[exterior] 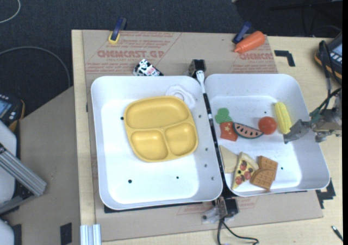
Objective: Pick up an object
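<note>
Worktop (pixel 81 130) carries two white bins side by side, so you've got a source side and a spare side.

Left bin (pixel 109 184) holds one big item: a yellow tray (pixel 160 128) with three compartments, lying flat and tilted a bit, taking up the middle. Too wide for a two-finger pinch, I'd judge, so it isn't your pick target.

Right bin (pixel 312 168) is where the graspable stuff sits, all toy food, spread loosely with gaps between. That spacing should help: fingers can drop beside most pieces.

By size:
- corn (pixel 281 117), upright-ish along the right half, nearest the end effector
- melon slice (pixel 248 130), mid bin, touching the red block (pixel 228 132)
- waffle (pixel 265 171) and pizza slice (pixel 244 169), near the front wall, just beside each other
- tomato (pixel 267 125), between melon and corn
- green piece (pixel 222 114), near the divider

End effector (pixel 296 130) reaches in from the right, low over the right bin, just beside the corn's lower end. Can't tell whether it's spread or pressed together; nothing visibly between the tips.

Likely target: corn or tomato. Both round, so expect slip.

Outside the bins: an orange carrot (pixel 250 42) on the worktop's back edge.
</note>
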Robot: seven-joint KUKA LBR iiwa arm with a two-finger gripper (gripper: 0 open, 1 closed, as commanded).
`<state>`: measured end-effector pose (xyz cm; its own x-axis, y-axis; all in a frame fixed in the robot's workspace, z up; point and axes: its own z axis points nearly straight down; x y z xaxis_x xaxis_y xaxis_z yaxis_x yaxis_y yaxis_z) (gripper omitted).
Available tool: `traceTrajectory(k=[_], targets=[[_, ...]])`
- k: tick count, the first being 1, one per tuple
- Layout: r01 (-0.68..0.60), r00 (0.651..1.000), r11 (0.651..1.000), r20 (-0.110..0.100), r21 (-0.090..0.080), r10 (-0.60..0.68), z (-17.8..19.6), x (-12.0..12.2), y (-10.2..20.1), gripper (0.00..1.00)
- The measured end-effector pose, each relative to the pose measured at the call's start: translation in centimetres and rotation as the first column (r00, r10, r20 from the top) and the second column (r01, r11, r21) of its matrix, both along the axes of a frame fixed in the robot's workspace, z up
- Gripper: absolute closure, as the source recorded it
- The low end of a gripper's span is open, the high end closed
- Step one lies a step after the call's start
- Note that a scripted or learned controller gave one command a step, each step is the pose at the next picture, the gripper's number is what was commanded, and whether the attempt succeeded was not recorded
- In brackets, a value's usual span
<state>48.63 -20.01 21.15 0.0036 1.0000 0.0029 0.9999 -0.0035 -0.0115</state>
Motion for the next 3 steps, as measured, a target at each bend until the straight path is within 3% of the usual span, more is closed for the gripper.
traceTrajectory(k=[1, 2, 3], targets=[[-0.004, 1.0, 1.0, 0.012, -0.003, 0.004, 0.6, 0.3, 0.0, 0.0], [-0.003, 1.0, 1.0, 0.004, 0.001, 0.003, -5.8, 0.3, 0.2, 0.0], [-0.001, 1.0, 1.0, 0.014, -0.001, 0.001, -11.8, -0.1, 0.5, 0.0]])
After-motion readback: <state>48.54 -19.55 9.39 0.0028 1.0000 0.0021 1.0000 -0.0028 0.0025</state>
